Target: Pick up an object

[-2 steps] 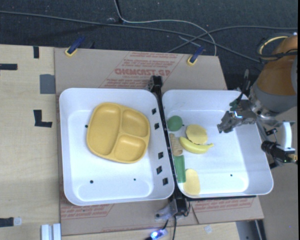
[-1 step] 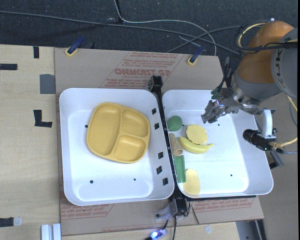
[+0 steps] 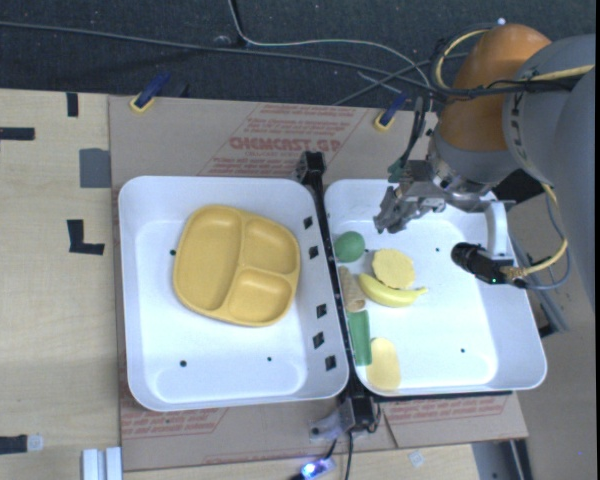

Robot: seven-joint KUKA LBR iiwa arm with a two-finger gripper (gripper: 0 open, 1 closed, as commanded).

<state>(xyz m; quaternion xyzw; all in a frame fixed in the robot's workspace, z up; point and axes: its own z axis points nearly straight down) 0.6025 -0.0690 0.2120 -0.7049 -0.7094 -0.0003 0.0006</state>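
I see the gripper [image 3: 392,218] over the right bin [image 3: 500,353], toward its 11 o'clock corner; fingers hang down with a narrow gap, nothing between them. The closest pickable thing is the banana [image 3: 388,291]: yellow, curved, lying flat near the bin's middle-left, long axis running roughly 10 to 4 o'clock, with its thin tip pointing toward 3. It touches a yellow round piece [image 3: 394,266] at its 12. A green ball [image 3: 350,246] sits at 10 o'clock of it. The left bin [image 3: 145,348] holds a yellow divided plate [image 3: 236,265].
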